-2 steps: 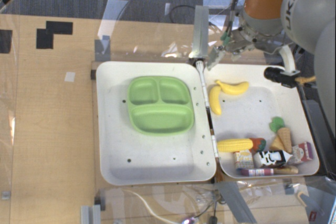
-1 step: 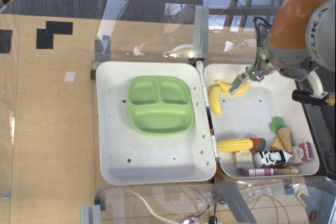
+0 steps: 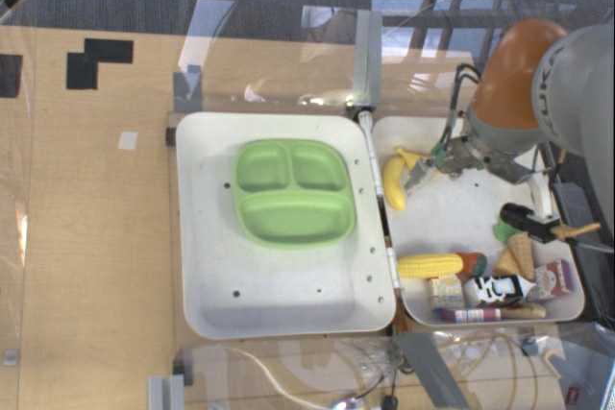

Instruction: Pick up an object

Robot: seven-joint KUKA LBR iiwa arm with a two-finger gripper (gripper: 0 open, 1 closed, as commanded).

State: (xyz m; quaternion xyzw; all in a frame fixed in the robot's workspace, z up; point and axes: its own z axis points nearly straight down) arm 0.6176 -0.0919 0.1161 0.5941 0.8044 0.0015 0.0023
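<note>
Two shallow white bins sit side by side on the pale wooden bench (image 3: 86,235), with clear plastic panels standing around them. The left bin (image 3: 207,293) holds one thing: a smooth, light green plastic tray (image 3: 293,191) with three compartments (two small ones at the far side, one long one nearer the camera), lying flat near the bin's middle.

The right bin (image 3: 432,226) holds a small heap of toy food. One yellow banana (image 3: 394,181), curved and glossy, lies at the bin's left wall near the far end. One ear of corn (image 3: 430,265), yellow and ribbed, lies along the near left part; a red piece touches its right end. To its right are a black-and-white item (image 3: 497,287), a tan cone (image 3: 520,253), a green piece (image 3: 506,230) and a few small boxes, all crowded in the near right corner, too jumbled to count exactly.

The grey arm (image 3: 567,91) with its orange band reaches in from the right. Its jaws (image 3: 423,166) hang just beside the banana's right side; whether they are open or closed is something I cannot tell, and nothing is visibly gripped.
</note>
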